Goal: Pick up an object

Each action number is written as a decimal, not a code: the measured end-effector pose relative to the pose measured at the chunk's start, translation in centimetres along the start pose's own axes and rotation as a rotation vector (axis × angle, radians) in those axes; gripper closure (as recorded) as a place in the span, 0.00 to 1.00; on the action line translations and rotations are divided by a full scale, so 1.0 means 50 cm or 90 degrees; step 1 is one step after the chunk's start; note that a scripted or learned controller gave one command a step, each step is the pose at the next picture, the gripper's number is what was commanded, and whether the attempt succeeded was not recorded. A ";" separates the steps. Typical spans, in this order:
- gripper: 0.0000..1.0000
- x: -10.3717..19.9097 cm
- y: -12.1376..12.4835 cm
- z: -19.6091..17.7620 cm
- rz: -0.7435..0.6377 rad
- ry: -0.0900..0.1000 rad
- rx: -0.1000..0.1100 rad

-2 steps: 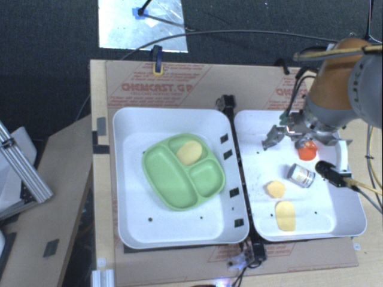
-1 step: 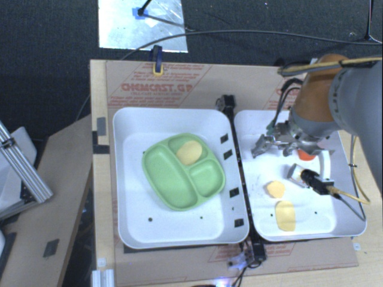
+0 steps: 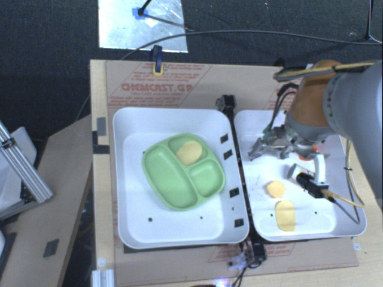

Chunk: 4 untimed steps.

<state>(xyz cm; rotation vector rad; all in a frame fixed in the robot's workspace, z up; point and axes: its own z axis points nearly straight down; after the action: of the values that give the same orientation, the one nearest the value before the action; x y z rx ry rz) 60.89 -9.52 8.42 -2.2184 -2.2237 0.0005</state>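
While the end effector (image 3: 272, 148) hangs spread open and grasping nothing over the right bin (image 3: 341, 223), two yellow pieces (image 3: 276, 189) (image 3: 286, 215) lie just below it, a third (image 3: 190, 152) on the green tray (image 3: 173, 187) to its left.

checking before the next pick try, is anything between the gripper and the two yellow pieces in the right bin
Nothing visible. The gripper is over the right bin, and bare white floor lies between it and the round yellow piece and the longer yellow piece.
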 end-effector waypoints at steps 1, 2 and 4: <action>1.00 0.000 0.002 -0.023 0.000 0.000 -0.002; 1.00 0.002 0.008 -0.152 -0.001 -0.001 -0.005; 1.00 -0.010 0.019 -0.354 -0.002 -0.001 -0.004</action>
<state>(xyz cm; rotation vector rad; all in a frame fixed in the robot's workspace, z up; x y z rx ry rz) 61.84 -10.01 26.13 -2.2181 -2.2313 -0.0057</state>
